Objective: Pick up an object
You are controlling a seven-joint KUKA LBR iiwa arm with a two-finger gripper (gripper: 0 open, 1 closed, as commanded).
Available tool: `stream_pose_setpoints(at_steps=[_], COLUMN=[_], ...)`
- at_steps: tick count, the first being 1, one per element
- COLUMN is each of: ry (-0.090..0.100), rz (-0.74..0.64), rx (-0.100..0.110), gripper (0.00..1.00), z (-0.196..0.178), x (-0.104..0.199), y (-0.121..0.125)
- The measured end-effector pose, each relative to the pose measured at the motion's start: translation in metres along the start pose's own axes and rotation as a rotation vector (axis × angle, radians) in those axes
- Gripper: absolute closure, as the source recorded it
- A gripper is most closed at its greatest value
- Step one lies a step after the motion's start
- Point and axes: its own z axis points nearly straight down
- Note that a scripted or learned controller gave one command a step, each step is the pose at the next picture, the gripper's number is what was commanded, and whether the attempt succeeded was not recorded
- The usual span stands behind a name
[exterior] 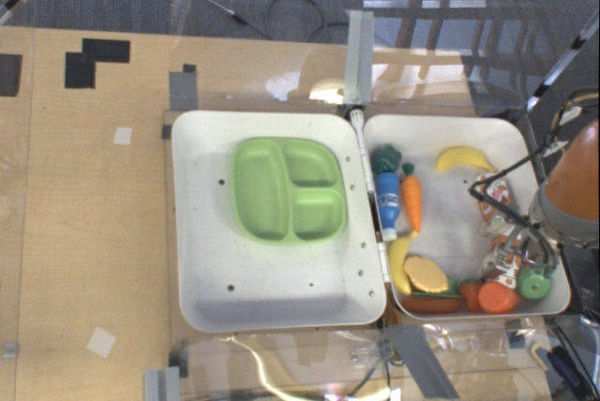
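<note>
From where I stand the pale wooden worktop (84, 230) carries two shallow white plastic bins side by side; the left bin (202, 287) holds a light green plastic tray with three compartments (286, 190), lying flat near its middle; the right bin (450, 132) holds a scatter of toy food. Along the right bin's left wall lies a blue and white bottle-shaped toy with a dark green top (386, 188), and just beside it an orange plastic carrot with a green stem (411, 200), both lengthwise; a yellow plastic banana (462, 159) rests nearer the far wall, well apart from the rest. In the near left corner a second yellow curved piece (399, 260) touches a tan biscuit-like slice (427, 274), with a dark red sausage-shaped piece (431, 304) just beside them against the near wall; a round orange-red tomato-like toy (497, 297) and a small green round piece (534, 284) sit in the near right corner. The grey arm with its orange band (572, 174) reaches in over the right bin's right side; the end effector (511, 245) hangs low near the right wall among red and white bits I cannot make out; whether it is parted or closed I cannot tell from here, nor whether it touches anything.
</note>
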Motion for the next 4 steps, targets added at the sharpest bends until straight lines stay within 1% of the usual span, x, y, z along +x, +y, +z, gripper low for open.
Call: stream_pose_setpoints(at_steps=[1,2,3,4], ry=[0.008,0.006,0.019,0.014], rz=[0.129,0.110,-0.034,0.135], rx=[-0.003,0.005,0.005,0.003], gripper=[0.00,0.00,0.00,0.00], z=[0.000,0.002,0.006,0.005], x=[0.026,-0.017,-0.103,-0.083], y=[0.093,0.136,0.165,0.168])
